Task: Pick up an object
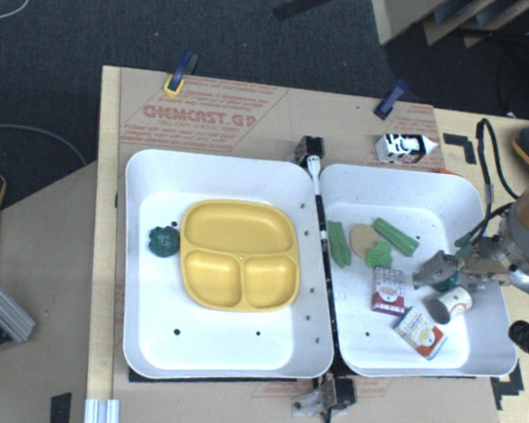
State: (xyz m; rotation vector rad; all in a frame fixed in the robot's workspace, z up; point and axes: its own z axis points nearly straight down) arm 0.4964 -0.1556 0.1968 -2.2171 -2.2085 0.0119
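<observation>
Here our end effector (pixel 438 269) hovers low in the right white bin (pixel 365 183); we cannot tell its state. Just beneath it lies a small white cylindrical cup (pixel 456 301), probably light, stiff and slippery, best gripped across its sides.

In the right part of the frame, the right bin (pixel 416 188) holds a cluster of small things: a green strip (pixel 339 243) lying lengthwise beside its left wall, a tan round piece (pixel 364 239), a green block (pixel 395 235) lying at a slant, a small green piece (pixel 378 257), a red-and-white packet (pixel 388 290), a tilted red-and-white carton (pixel 419 331), and a small white cup (pixel 454 301) on its side.
</observation>
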